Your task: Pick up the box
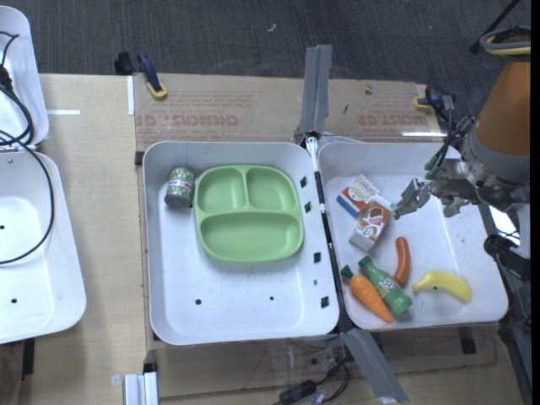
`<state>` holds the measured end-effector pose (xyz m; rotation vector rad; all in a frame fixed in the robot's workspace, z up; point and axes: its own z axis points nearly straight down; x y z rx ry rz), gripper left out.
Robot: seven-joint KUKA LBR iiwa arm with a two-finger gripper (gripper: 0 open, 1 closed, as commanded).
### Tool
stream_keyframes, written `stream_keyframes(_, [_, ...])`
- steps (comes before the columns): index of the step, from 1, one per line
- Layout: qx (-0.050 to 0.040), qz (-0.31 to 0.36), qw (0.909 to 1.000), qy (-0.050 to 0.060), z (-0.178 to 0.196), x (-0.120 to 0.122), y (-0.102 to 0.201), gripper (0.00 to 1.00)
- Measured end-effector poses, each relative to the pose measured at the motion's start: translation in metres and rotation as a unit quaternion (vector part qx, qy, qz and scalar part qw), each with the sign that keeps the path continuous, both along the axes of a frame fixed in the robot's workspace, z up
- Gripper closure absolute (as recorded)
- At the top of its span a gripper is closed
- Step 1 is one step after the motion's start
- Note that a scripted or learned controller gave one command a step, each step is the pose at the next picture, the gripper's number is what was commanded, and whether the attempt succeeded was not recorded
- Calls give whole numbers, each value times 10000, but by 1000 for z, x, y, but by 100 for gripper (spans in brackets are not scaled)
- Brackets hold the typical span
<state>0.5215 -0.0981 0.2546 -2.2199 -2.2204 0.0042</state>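
We see the box (pixel 370 225) lying in the right bin (pixel 472 306), upper-left part, just left and a bit below the claw (pixel 411 199). Claw tip is near the box's upper right corner but apart from it, nothing btwn the fingers. Whether the claw is released or clenched we can't tell; it's small and seen at an angle.

Arm (pixel 504 133) comes in from the right edge, orange band up top, grey wrist below, reaching leftward over the right bin w/ the claw pointing left and slightly down toward the box.

The box looks like a small carton, white side facing down-left, top face brown/red w/ a printed picture, lying tilted at a diagonal. Just above it, touching or nearly so, is a flat white packet (pixel 359 193) w/ red and blue marks.

Also in the right bin: a red sausage (pixel 402 260) right of the box, a banana (pixel 444 284) toward the lower right, a green bottle (pixel 386 286) and a carrot (pixel 369 298) side by side at the lower left.

Left bin (pixel 245 310) holds a green divided plate (pixel 249 213) and a small can (pixel 179 186) just left of it. Both bins sit on the table (pixel 84 108).
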Motion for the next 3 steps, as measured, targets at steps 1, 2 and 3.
stream_keyframes(1, [-2, 513, 9987, -9, 86, 15, -5, 0])
stream_keyframes(2, [5, 1632, 9866, -1, -48, 64, 57, 0])
stream_keyframes(3, [0, 1710, 9853, -12, -64, 80, 21, 0])
